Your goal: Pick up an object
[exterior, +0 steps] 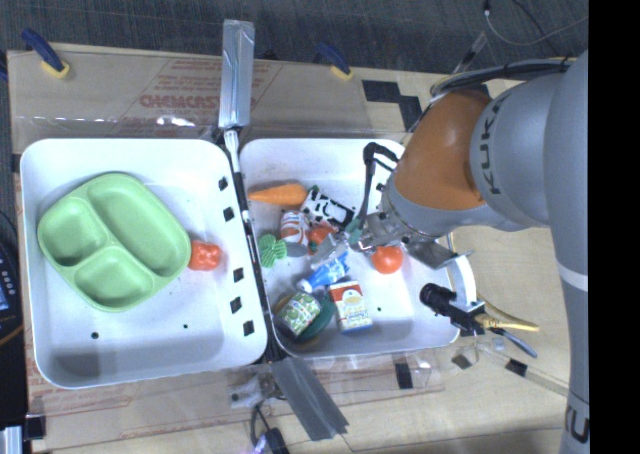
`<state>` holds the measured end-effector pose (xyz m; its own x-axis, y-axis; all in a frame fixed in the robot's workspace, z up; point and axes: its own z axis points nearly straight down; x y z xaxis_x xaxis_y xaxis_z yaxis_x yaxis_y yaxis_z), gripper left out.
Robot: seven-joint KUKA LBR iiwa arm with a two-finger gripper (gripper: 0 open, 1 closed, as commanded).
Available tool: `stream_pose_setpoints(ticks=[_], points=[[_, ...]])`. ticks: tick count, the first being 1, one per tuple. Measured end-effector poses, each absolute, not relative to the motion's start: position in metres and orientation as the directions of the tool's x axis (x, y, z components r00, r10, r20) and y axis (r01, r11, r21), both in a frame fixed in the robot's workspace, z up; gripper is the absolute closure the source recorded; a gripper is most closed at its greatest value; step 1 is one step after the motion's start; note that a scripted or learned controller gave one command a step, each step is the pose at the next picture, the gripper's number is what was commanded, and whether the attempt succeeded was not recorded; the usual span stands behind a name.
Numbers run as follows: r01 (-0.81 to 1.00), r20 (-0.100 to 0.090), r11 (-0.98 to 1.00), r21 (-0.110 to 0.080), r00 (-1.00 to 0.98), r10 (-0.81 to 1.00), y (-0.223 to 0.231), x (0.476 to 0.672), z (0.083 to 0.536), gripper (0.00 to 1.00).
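A: Reaching into the right bin (425,327), the gripper (362,232) hovered over clutter; its grasp could not be told.
B: An orange ball (387,260) lay at five o'clock; descent remained.

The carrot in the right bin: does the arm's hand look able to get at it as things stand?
Probably yes. The carrot lies at the upper left edge of the clutter in the right bin, with nothing on top of it. The hand is low over the same bin, to its right, with the black-and-white item between them.
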<state>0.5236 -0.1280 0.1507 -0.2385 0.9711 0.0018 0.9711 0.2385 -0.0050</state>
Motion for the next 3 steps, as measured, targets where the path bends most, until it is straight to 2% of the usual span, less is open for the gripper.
stream_pose_setpoints(ticks=[1,2,3], points=[[0.985,-0.005,0.172,0.008,-0.172,0.985,-0.147,0.61,0.097,0.0],[0.981,0.001,0.193,-0.003,-0.193,0.981,-0.148,0.589,0.092,0.0],[0.981,0.001,0.192,-0.003,-0.192,0.981,-0.148,0.589,0.092,0.0]])
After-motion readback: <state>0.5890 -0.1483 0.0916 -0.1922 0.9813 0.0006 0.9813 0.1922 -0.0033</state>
